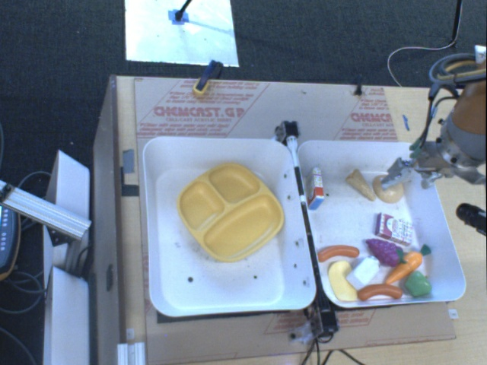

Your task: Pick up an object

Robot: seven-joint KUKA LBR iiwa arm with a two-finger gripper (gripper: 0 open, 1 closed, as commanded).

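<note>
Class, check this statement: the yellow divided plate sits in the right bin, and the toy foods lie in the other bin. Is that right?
Not quite. The camera view shows the yellow divided plate in the left bin, not the right. The toy foods, such as the carrot, lie in the other, right bin.

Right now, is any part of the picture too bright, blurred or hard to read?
In the camera view, the white sheet on the dark floor is washed out by glare; the gripper over the right bin looks soft and slightly blurred; the yellow tray in the left bin is evenly lit and sharp; shadows are faint.
</note>
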